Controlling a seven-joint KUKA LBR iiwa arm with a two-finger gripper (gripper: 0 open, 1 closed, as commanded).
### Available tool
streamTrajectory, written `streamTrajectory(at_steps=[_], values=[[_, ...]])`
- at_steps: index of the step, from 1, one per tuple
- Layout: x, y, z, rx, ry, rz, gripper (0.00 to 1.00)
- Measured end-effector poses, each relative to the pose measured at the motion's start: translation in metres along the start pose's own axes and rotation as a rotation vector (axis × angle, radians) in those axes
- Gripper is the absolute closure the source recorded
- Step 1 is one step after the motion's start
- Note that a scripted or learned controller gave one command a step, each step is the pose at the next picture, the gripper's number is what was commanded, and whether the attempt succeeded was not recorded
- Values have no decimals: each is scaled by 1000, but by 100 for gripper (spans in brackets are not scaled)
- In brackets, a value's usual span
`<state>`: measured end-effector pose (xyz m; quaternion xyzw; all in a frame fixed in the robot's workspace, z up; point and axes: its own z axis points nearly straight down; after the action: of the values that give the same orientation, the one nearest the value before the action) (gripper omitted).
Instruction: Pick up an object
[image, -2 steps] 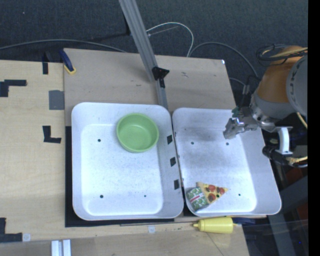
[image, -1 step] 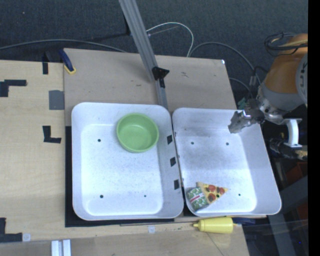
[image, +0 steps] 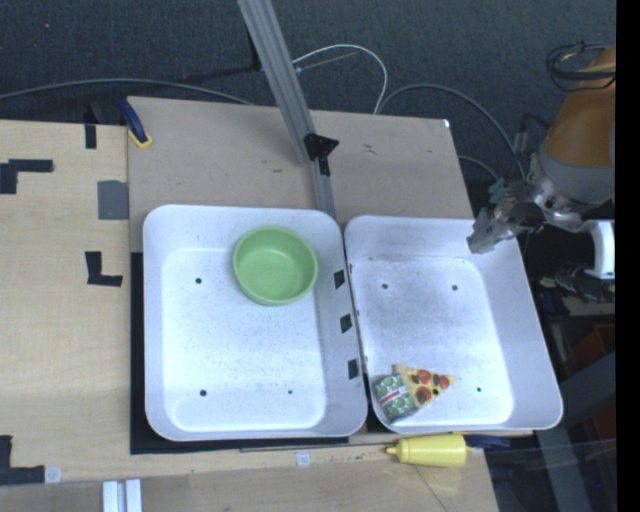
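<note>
Green bowl sits at the top of the left bin. Pizza slice toy and a small packet lie low in the right bin. Over its top right corner hang the jaws; I cannot tell their state.

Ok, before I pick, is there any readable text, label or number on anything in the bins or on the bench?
None can be read.
Green can: label print too blurred.
Pizza slice: toppings, no text.
Yellow bottle: no visible label.
Green bowl: plain.
</note>
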<state>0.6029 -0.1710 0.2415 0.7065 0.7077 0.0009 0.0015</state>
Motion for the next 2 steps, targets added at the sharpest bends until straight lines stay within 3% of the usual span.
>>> streamTrajectory(at_steps=[2], values=[[106, -10, 5, 6, 2, -4, 100]])
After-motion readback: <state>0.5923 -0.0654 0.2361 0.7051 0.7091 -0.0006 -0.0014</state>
